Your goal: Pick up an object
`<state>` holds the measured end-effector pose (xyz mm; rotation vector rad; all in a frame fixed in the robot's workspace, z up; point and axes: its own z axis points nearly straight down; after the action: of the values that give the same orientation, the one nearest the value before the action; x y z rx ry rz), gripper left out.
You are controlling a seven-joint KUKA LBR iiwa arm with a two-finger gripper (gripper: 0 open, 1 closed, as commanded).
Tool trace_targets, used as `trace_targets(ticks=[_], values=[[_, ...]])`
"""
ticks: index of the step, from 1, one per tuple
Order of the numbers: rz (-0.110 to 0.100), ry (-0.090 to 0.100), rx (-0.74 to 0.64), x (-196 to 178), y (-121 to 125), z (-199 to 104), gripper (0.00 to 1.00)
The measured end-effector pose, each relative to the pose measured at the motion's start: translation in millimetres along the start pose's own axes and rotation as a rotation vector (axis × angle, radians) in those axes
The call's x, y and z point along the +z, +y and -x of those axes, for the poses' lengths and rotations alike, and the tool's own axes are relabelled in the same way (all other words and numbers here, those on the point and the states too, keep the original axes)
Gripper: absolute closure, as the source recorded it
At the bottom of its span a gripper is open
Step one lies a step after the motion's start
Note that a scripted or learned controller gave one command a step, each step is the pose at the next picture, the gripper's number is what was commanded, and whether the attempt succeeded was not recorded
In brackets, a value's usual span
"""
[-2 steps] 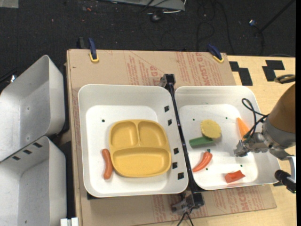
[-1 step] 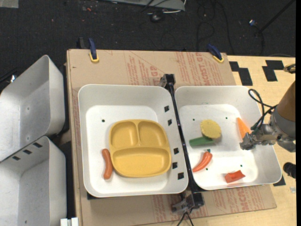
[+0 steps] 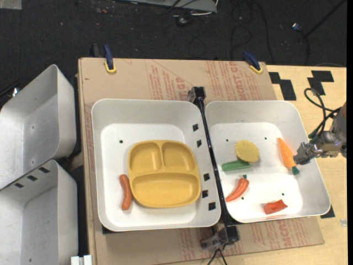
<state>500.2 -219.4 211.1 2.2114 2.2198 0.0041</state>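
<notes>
Item 1 — left white shallow bin [image 3: 105, 148]: holds a yellow plastic plate with 3 compartments [image 3: 164, 173], and a reddish-brown toy sausage [image 3: 126, 192] lying lengthwise just beside the plate's left edge.

Item 2 — right white shallow bin [image 3: 265, 115]: holds 5 candidate pieces. A round yellow toy biscuit [image 3: 247, 151] sits near the middle, touching or just over the end of a green toy bean pod [image 3: 236, 165]. A curved red toy chilli pepper [image 3: 238, 188] lies below these, apart from them. A flat red block-shaped piece [image 3: 274, 206] lies near the bin's lower right corner. An orange toy carrot [image 3: 285, 152] lies against the right wall, its lower end beside a small dark green tip.

Item 3 — wooden board surface [image 3: 143, 79] under both bins, clipped at the far edge.

Task status: nothing lifted. Every piece rests on a bin floor, so the whole pick appears to be left to do; the carrot is the nearest candidate.

Arm: the pincer [image 3: 305, 152] reaches in low from the right, over the right bin's right rim, its dark tip just beside the carrot's lower end. Contact cannot be confirmed. Whether the pincer is spread or clenched cannot be told — it is too small and dark here. Nothing is visibly held in it.
</notes>
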Motion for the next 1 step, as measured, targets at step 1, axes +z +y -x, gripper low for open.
trace_targets(ticks=[1], values=[[-0.002,0.001,0.000,-46.1,1.5,-7.3,1.00]])
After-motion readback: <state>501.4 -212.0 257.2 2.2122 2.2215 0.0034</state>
